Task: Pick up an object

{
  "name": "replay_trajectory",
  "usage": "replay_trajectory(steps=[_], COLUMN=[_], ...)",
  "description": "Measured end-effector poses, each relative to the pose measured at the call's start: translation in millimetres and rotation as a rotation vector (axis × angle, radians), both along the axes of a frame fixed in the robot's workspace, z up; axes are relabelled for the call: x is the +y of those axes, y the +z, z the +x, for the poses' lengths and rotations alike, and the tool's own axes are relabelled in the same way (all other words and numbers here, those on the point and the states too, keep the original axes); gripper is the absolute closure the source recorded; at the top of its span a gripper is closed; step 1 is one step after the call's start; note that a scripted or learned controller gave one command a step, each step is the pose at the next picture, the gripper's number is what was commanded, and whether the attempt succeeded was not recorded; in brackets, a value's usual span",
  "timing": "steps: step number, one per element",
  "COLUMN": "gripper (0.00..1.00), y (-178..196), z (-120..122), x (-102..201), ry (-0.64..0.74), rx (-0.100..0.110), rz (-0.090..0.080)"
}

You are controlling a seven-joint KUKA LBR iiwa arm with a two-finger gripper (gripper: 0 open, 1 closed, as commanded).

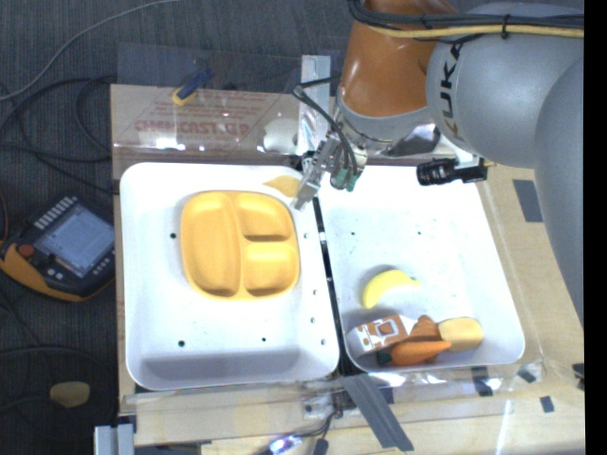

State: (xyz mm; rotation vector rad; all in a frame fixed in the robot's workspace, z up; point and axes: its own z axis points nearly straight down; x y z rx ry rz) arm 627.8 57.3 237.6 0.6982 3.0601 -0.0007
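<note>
My gripper [327,183] hangs over the back of the divider between the two white bins, open, with nothing between its fingers. In the left bin [156,349] lies a yellow divided tray [237,245], and a small tan piece [280,186] sits just behind it, beside the left fingertip [306,195]. The right bin [474,254] holds a yellow banana-shaped piece [387,285] near its middle. At its front lie a small brown-and-white carton [379,335], an orange carrot [419,352] and a pale yellow piece [461,330], all far from the gripper.
The arm's orange band and grey body [455,55] cover the back right of the bench. A clear plastic sheet over cardboard [199,121] lies behind the left bin. A teach pendant [62,245] and cables rest on the floor at the left.
</note>
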Motion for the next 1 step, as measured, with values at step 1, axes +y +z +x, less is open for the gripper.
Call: replay_trajectory(steps=[1], gripper=[1.0], y=[40.9], z=[-100.7], x=[-33.3], ry=[0.267], rx=[0.001], rz=[0.0])
